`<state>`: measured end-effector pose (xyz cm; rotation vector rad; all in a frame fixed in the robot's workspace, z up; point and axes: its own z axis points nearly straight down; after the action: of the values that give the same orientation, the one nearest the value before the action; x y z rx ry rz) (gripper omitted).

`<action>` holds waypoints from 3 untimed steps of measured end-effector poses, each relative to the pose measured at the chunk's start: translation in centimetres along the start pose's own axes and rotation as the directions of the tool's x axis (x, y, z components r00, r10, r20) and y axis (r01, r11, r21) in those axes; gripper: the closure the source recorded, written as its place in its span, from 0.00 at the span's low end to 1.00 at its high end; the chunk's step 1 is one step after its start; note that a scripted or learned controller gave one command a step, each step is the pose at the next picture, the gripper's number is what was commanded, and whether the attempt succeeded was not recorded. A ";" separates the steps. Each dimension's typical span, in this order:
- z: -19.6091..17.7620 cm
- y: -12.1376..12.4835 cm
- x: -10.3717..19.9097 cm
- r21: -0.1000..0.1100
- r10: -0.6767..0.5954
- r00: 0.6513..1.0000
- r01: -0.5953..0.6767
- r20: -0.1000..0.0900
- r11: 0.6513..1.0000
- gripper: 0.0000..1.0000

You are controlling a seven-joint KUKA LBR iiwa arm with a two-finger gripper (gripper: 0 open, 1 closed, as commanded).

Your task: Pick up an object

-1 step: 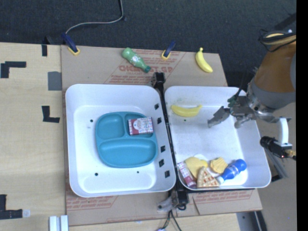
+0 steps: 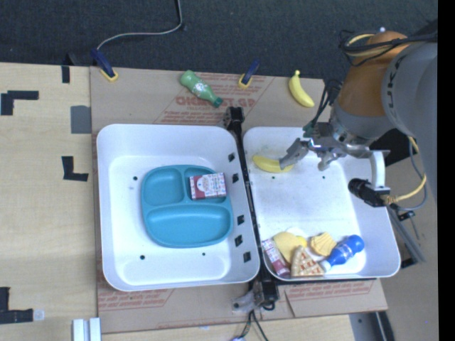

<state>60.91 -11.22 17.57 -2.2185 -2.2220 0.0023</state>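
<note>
My gripper (image 2: 306, 162) hangs over the back part of the right bin (image 2: 370, 222), open, and I see only white bin floor between its fingers. Its left fingertip (image 2: 287, 163) is right at the end of a yellow banana (image 2: 267, 164) that lies near the bin's back left corner; I cannot tell whether they touch. At the bin's front edge lie a yellow piece (image 2: 287, 243), a waffle slice (image 2: 306, 263), a blue bottle (image 2: 345, 250) and a small red packet (image 2: 274, 256).
In the left bin (image 2: 121, 162) sits a blue divided plate (image 2: 186, 206) with a red-and-white carton (image 2: 207, 186) on its back right corner. A green bottle (image 2: 200, 88) and a second banana (image 2: 301, 91) lie on the cardboard behind the bins.
</note>
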 end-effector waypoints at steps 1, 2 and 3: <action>5.9 -1.0 -1.6 0.001 0.001 1.000 -0.001 0.000 1.000 0.00; 6.3 5.9 1.6 -0.002 -0.001 1.000 0.001 0.000 1.000 0.00; 8.2 6.4 1.0 -0.013 -0.003 1.000 0.003 -0.001 1.000 0.00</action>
<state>67.33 -10.16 9.41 -2.2215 -2.2308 -0.0136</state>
